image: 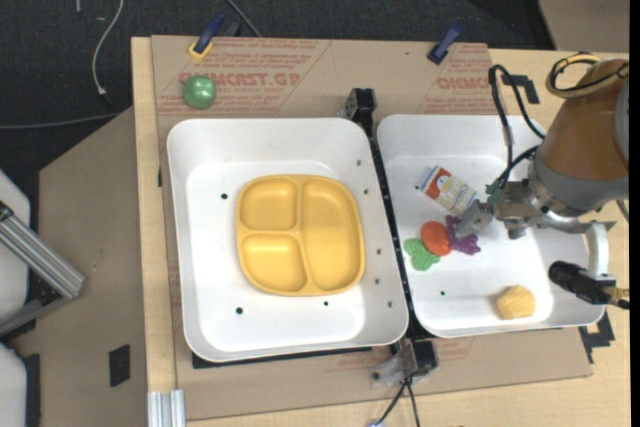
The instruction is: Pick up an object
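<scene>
My gripper hangs low over the middle of the right bin, below the grey arm with its orange band. Its tip is just above a small purple toy and seems to touch it. Left of the purple toy lie an orange-red piece and a green piece, close together. A white packet with red and blue print lies farther back. A yellow lumpy object rests near the bin's front right.
The left bin holds a yellow divided plate. A green ball sits on the cardboard behind it. Blue clamps pin the cardboard's back edge. Black cables hang near the arm.
</scene>
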